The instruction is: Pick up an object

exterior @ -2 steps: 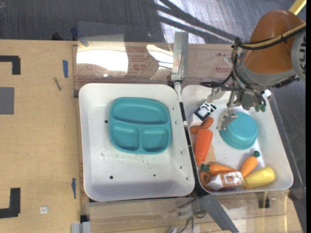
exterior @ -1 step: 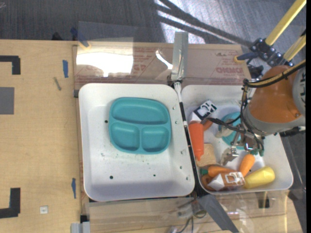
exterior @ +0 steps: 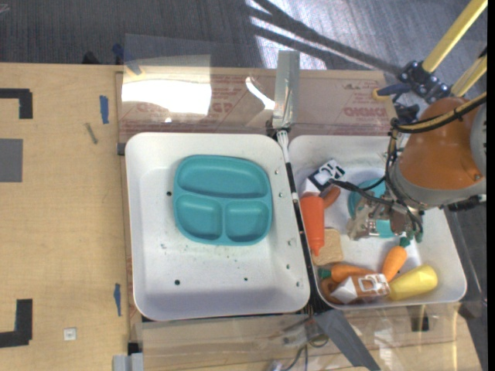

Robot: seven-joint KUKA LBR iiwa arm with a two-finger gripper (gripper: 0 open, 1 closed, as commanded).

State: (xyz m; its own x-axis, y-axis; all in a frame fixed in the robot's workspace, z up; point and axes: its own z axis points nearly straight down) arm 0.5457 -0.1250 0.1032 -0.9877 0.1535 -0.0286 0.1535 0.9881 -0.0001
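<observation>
Toy foods (exterior: 352,273) heaped, right bin (exterior: 452,261)

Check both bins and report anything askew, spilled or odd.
Nothing looks spilled or damaged. The teal divided plastic plate lies flat in the left white bin. The toy food in the right white bin is jumbled: a long orange carrot lies along the left wall, and a yellow lemon-shaped piece sits by the front edge.

This is a robotics lab or test cell, not a home. A plywood table (exterior: 54,230) carries two shallow white bins (exterior: 147,230) set side by side, with black corner markers (exterior: 19,103) and bits of blue tape (exterior: 104,108) stuck on the wood. An industrial arm (exterior: 437,149) with an orange band reaches over toy food (exterior: 312,222), and grey carpet (exterior: 116,6) lies beyond.
</observation>
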